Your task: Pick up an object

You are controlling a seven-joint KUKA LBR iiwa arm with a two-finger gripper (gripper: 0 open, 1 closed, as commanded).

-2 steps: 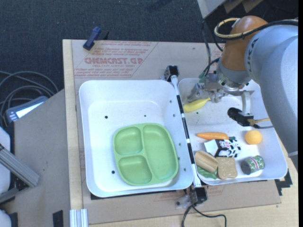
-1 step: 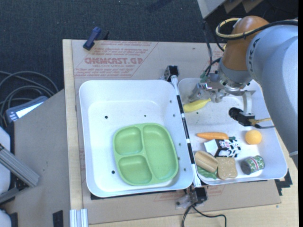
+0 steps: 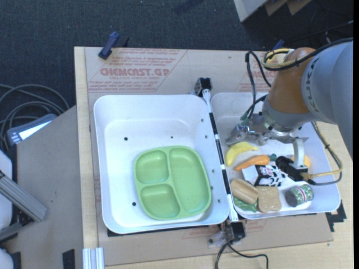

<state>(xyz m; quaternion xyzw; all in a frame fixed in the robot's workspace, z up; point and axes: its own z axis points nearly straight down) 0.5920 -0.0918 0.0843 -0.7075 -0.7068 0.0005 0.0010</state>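
The gripper (image 3: 253, 129) hangs low in the right bin (image 3: 224, 106), just above the yellow banana (image 3: 240, 150) and orange carrot (image 3: 252, 161). I cannot tell how it is set. The green plate (image 3: 171, 182) lies in the left bin (image 3: 146, 108)

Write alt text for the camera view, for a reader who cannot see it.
A grey and orange robot arm reaches over the right white bin, which holds toy food including a banana and a carrot. The left white bin holds a green divided plate.

Place: lab test bench | my bins (image 3: 106, 150) on a protective-film board (image 3: 140, 66) | loose cables (image 3: 22, 102) at 9 o'clock | dark carpet (image 3: 112, 10) at 12
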